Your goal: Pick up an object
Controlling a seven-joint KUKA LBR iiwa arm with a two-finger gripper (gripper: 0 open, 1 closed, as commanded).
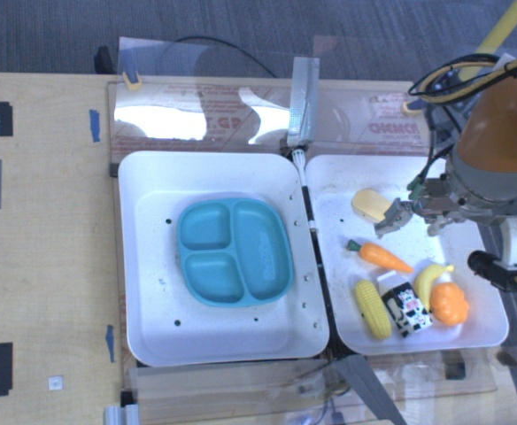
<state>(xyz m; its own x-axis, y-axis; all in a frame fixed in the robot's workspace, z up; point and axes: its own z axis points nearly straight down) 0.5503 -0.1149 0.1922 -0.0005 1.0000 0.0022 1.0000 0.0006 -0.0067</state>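
The right bin (334, 180) holds several toy foods. A pale yellow piece (372, 204) lies near its back, with a carrot (384, 256) in front of it. Closer to the front are a corn cob (373, 309), a black-and-white box (407, 306), a banana (431, 279) and an orange fruit (450, 304). My gripper (415, 220) hangs over the bin's back right part, just right of the pale yellow piece and behind the banana. It is open, one finger (390, 220) reaching toward the yellow piece, and nothing sits between the fingers.
The left bin (143, 264) carries a blue divided plate (236, 251) in its middle. A metal divider post (303, 104) stands behind the gap between the bins. Cables and the arm's orange band (499, 127) crowd the right side.
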